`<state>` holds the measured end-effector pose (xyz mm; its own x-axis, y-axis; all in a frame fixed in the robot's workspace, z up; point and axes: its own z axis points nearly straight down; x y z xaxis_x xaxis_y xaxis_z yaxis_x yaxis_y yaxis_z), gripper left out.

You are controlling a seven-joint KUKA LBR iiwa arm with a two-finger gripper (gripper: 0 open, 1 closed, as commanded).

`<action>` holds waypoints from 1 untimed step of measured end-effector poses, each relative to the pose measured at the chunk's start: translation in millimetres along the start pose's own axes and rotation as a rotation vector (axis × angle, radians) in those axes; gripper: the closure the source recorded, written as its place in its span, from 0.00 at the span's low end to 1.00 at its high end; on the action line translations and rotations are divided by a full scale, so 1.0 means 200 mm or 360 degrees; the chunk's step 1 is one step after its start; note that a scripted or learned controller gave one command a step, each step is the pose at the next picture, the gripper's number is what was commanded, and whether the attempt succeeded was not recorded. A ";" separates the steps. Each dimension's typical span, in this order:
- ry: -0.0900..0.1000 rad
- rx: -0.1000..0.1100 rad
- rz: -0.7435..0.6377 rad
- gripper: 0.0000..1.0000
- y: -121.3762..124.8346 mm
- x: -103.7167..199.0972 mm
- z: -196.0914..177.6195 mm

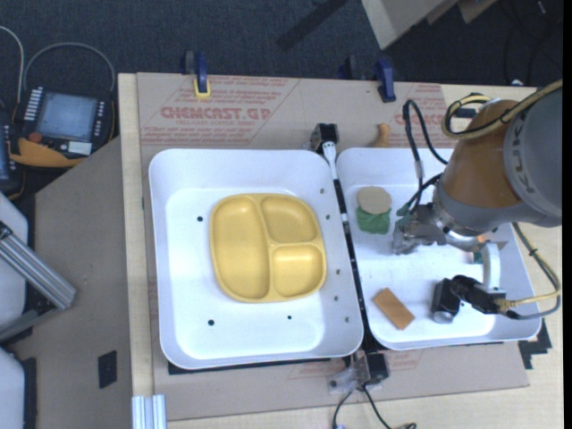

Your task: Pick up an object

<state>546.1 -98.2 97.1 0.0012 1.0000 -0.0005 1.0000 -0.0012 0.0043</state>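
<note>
In the right bin (420, 164), a small green tub with a tan lid (374, 211) stands near the left wall. A flat tan-brown block (392, 308) lies toward the bin's front left. My gripper (409, 237) hangs low over the middle of this bin, just right of and slightly nearer than the green tub, and well behind the block. I see nothing held in it. The grey arm with its orange band (483, 164) covers the right half of the bin.
The left bin (179, 239) holds a yellow divided plate (266, 245) at its centre. A black strip (340, 213) runs along the seam between the bins. Two blue clamps (201, 70) pin the cardboard at the back edge.
</note>
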 end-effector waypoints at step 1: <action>-0.0002 -0.0002 -0.0003 1.00 0.00 -0.01 -0.32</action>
<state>546.8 -100.9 160.7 -0.0003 1.0000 -0.0017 1.0000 0.0004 0.0057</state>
